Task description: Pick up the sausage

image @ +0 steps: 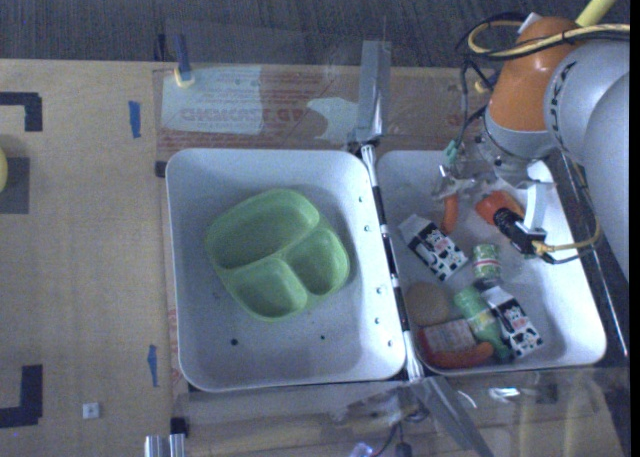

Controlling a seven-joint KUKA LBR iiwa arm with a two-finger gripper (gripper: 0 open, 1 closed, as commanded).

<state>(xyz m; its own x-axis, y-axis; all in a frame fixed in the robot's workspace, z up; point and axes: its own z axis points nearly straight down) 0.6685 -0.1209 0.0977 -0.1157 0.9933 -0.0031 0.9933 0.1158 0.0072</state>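
Note:
The sausage [462, 355], a reddish elongated piece, lies at the front of the right bin [570, 340], next to its near-left corner. My gripper [458, 185] hangs over the back of the same bin, well behind the sausage. It is just above a small orange piece [450, 213]. Nothing is visibly held in it. The arm's orange band [525, 95] and grey body come in from the right and cover the bin's back-right corner.
The right bin also holds two cow-patterned cartons [436, 248] [516, 325], a small can [486, 261], a brown potato-like lump [430, 301], a green item [474, 307] and another orange piece [497, 207]. A green divided plate [278, 253] sits in the left bin [195, 195].

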